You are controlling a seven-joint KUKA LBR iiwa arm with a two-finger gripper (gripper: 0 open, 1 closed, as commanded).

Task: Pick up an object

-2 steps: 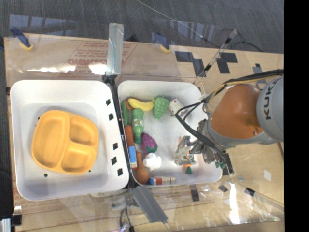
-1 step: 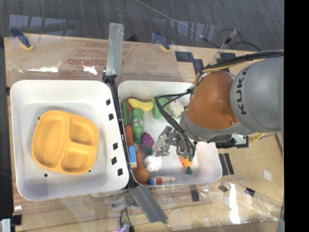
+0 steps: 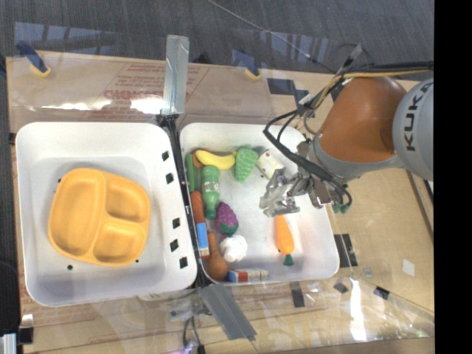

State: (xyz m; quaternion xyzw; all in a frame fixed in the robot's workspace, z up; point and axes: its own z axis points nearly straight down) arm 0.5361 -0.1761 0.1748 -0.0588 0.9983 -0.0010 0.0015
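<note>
Orange-banded grey arm (image 3: 369,124) at right of frame, white "KU" lettering readable on its link. Gripper (image 3: 279,201) over the right bin (image 3: 318,251), centre-right of frame; can't tell its opening, nothing seen between fingers. Toy carrot (image 3: 285,236) just below gripper, apart from it. Banana (image 3: 212,158), green bumpy fruit (image 3: 245,162), purple grapes (image 3: 226,216), white piece (image 3: 234,248) along that bin's left side. Yellow divided tray (image 3: 99,216) in left bin (image 3: 37,146). Faded red print on cardboard (image 3: 133,87) at upper left, unreadable.
</note>
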